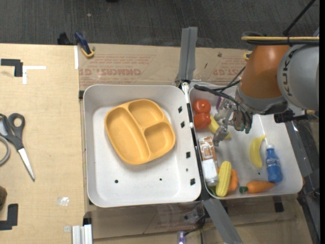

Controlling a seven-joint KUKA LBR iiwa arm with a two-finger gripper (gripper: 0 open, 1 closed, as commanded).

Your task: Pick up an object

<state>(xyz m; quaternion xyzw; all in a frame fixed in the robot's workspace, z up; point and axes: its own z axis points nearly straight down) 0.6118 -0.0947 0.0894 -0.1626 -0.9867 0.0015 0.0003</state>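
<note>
Two white bins lie side by side: the left bin point(96, 187) holds a yellow divided plate point(140, 130); the right bin point(289, 187) holds the candidate objects. My gripper point(223, 128) hangs low over the upper left part of the right bin, just right of two red tomatoes point(201, 113). A small yellow piece point(218, 124) shows at my fingers, but I cannot tell whether my jaws are open or closed, nor whether they grip it. Further objects: a corn cob point(223, 178), a carrot point(258, 187), a banana point(256, 151), a blue bottle point(273, 164) and a wrapped packet point(207, 151). Step in hand, as I judge it: descent and grasp, no object clearly secured. The next move calls for a firm closure on one object, then a straight lift clear of its neighbours.
</note>
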